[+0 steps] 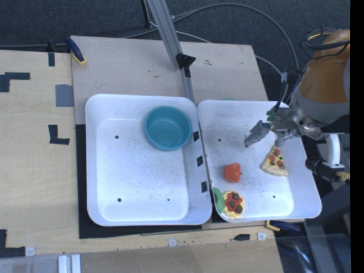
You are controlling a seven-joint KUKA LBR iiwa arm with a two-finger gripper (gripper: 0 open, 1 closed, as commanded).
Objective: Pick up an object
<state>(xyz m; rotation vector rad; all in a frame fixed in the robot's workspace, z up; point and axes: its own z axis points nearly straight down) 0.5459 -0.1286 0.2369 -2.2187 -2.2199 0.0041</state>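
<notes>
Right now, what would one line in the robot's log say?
tool: open, above right bin, holding nothing | nearest: pizza slice | also there: red piece, round toy | left bin: blue bowl

the bench (131, 73) is a pale wooden board carrying two shallow white bins side by side. the left bin (102, 152) sits at the middle of the board, on a black mat (81, 175) that shows along its left and lower edges. the right bin (227, 124) touches the left bin's right rim. a blue-and-yellow clamp (76, 50) grips the board's far left corner, up and left of the left bin.
</notes>
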